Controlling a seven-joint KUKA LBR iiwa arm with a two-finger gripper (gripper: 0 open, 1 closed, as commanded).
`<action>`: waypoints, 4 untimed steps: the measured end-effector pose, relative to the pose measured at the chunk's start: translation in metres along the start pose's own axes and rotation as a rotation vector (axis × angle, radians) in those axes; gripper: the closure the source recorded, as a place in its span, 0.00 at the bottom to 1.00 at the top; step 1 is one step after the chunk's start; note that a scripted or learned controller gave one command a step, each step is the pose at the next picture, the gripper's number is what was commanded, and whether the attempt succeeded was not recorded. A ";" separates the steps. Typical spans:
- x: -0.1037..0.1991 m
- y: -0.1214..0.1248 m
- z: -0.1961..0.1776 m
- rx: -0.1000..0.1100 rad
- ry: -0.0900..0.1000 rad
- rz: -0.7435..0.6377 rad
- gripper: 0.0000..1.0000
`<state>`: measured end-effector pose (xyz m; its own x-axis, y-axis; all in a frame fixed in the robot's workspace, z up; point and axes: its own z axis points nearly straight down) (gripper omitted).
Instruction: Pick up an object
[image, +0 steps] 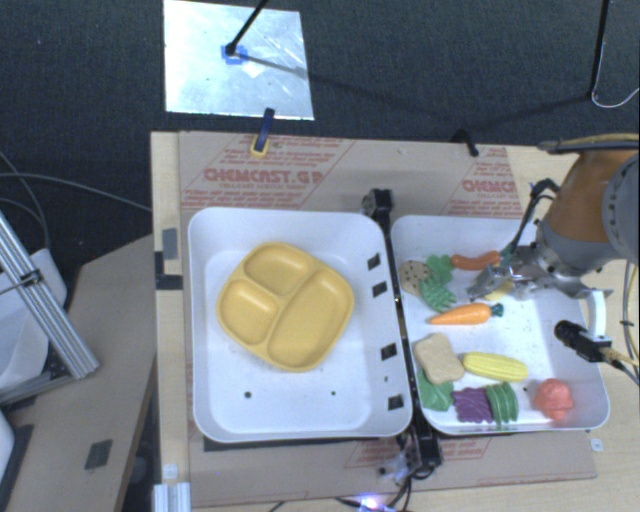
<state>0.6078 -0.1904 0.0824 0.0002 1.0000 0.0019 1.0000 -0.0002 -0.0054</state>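
Observation:
My gripper (486, 285) hangs low over the upper middle of the right bin (578, 345), reaching in from the right. It sits just below a small orange-red sausage (470, 262) and just above a carrot (462, 315) lying on its side. A green leafy piece (437, 292) lies to its left, beside a tan cookie (413, 272). I see nothing held in the gripper.
Toward the right bin's front lie a bread slice (438, 357), a corn cob (493, 367), a purple piece (470, 404), a green vegetable (503, 402) and a red-orange fruit (553, 397). A yellow divided plate (286, 305) rests in the left bin (215, 400).

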 end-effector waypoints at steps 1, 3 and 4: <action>-0.016 0.048 -0.004 -0.011 -0.004 -0.006 0.00; -0.017 0.003 -0.068 -0.005 -0.002 0.001 0.00; -0.002 0.064 -0.002 -0.008 -0.001 -0.008 0.00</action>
<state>0.6714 -0.1923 0.0843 -0.0077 1.0000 0.0013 1.0000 0.0077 0.0026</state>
